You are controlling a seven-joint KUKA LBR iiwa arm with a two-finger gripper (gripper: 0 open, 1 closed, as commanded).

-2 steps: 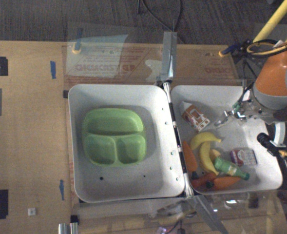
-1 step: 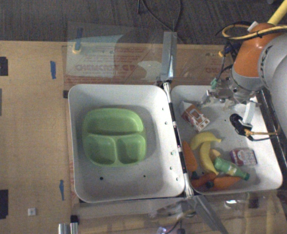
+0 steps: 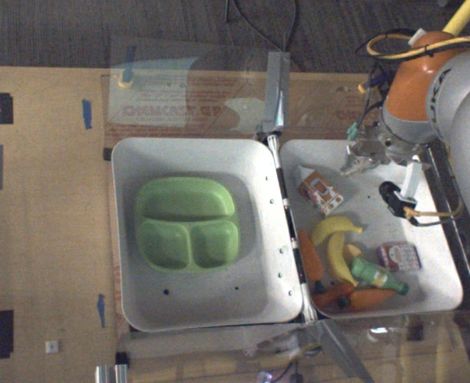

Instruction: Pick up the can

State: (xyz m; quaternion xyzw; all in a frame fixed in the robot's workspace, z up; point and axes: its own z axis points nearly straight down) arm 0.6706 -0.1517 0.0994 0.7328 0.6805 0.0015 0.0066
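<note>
Hovering above the right bin's [image 3: 450,290] far edge, the gripper [image 3: 368,156] is blurred and partly hidden by the wrist, so its state cannot be told. The can [image 3: 399,257] lies near the bin's front right corner, beside a green bottle [image 3: 377,275].

The desk [image 3: 43,238] looks like matt tan wood. Both bins [image 3: 219,154] are matt white plastic; the green tray [image 3: 188,223] is smooth plastic. Left of the jaws, the bottle [image 3: 376,275] shines glossy green.
</note>
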